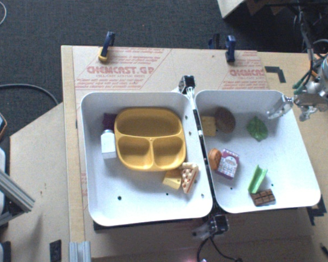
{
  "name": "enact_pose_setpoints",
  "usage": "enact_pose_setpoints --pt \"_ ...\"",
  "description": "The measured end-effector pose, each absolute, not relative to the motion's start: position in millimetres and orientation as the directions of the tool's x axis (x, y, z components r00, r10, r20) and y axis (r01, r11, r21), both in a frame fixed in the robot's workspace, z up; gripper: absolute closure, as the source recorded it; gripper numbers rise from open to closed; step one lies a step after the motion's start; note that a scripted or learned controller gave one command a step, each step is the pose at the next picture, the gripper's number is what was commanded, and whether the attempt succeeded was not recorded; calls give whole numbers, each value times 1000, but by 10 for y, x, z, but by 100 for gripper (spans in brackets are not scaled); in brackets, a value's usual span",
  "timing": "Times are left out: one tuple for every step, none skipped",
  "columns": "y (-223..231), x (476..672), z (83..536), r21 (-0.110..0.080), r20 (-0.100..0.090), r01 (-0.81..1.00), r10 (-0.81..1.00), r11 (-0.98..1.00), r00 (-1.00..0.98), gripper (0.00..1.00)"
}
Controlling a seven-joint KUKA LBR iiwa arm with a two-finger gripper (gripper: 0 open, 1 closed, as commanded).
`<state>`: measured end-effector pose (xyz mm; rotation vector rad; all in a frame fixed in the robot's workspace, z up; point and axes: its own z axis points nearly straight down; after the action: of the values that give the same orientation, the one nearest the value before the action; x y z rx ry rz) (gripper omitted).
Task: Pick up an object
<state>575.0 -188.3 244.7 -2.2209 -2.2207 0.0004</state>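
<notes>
At about 2 o'clock over the right bin (300, 162), the gripper (280, 107) hung with nothing in it; couldn't tell its state. A green leaf (257, 129) lay nearby at its 7 o'clock, nothing between them.

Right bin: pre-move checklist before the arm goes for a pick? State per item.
1. Gripper free of load: ok, nothing shows between its fingers.
2. Gripper over the right bin: ok, it sits near the bin's upper right corner, high, away from the items.
3. Nearest target reachable: ok, the green leaf-shaped piece lies alone with bare floor around it.
4. Crowded targets: not ok, the orange piece touches the pink carton, and the green stick touches the chocolate bar.
5. Finger opening wide enough: cannot tell at this size.
6. Bin seated flat against the left bin: ok, rims meet along the middle.
</notes>
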Motion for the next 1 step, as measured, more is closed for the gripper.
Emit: enact_pose_setpoints --pt "-1802 5809 1876 -7 2 1000 1000 2 -2 0"
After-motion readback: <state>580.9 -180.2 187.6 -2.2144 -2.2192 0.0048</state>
